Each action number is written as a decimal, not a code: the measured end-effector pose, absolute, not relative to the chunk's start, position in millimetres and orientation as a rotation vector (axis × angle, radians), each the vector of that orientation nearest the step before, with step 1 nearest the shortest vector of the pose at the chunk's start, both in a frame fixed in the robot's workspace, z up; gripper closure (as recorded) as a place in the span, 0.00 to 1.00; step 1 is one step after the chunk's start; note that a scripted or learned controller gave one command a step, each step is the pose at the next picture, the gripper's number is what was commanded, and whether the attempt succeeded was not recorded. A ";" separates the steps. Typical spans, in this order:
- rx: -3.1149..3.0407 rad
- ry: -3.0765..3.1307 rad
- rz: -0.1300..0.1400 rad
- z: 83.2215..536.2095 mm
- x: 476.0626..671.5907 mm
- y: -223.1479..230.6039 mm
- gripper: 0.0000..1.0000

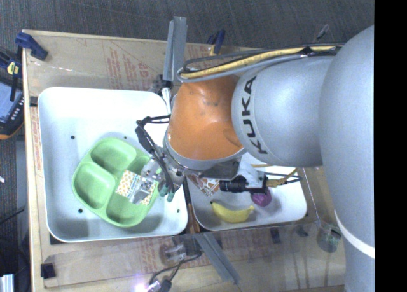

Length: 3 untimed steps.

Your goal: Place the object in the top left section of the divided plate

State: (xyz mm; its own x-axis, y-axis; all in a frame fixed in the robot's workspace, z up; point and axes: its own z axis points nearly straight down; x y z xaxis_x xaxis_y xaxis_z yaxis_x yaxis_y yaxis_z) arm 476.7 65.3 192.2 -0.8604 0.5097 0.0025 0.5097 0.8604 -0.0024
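Gripper [147,186] hangs low over the right edge of the divided plate [95,179], its metal fingers pointing down at a flat, patterned packet [130,184] with pale, speckled print. Whether the fingers are spread or closed on that packet cannot be told from this slanted view — they overlap it without a clear gap showing.

The packet lies across the ridges where the plate's sections meet, toward the plate's right side. The plate is glossy green plastic, rounded, with three shallow wells.

Above the gripper the arm's orange band [203,119] bulges smooth and domed, and the thick grey link [286,106] stretches away to the right, black cables looping beside the wrist.

The plate sits in the left white bin [63,112]. The right bin [292,211], partly under the arm, holds a yellow banana [232,212] and a small purple object [261,198].
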 end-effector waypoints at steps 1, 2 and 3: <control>-0.830 -3.027 0.002 192.3 476.8 65.2 0.00; -0.821 -3.031 0.003 202.4 478.1 65.8 1.00; -0.821 -3.031 0.003 202.4 478.1 65.9 0.00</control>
